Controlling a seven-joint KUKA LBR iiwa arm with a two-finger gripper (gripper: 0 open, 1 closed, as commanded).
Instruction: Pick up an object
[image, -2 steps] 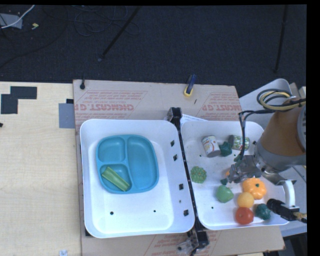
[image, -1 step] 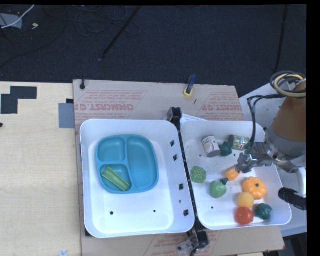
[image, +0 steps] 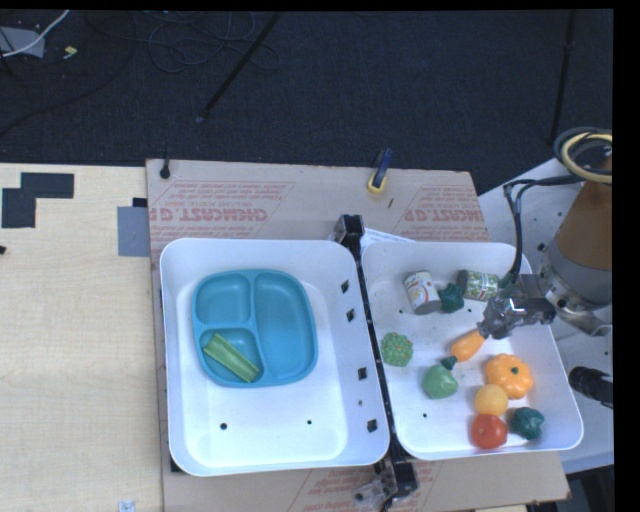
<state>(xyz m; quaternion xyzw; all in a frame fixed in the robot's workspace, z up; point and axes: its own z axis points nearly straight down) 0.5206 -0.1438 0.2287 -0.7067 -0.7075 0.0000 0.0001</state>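
I am bringing the gripper (image: 497, 322) down over the carrot (image: 466, 346) — lying toward the right bin's (image: 400, 440) right edge, mid-length; the grasp step is in hand. Whether the tool is apart or together I cannot tell — next comes closing, then lifting.

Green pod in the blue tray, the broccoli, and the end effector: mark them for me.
green pod (image: 230, 357), camera view, middle of its length
broccoli (image: 397, 349), camera view, top of the floret
end effector (image: 493, 325), camera view, between its fingertips
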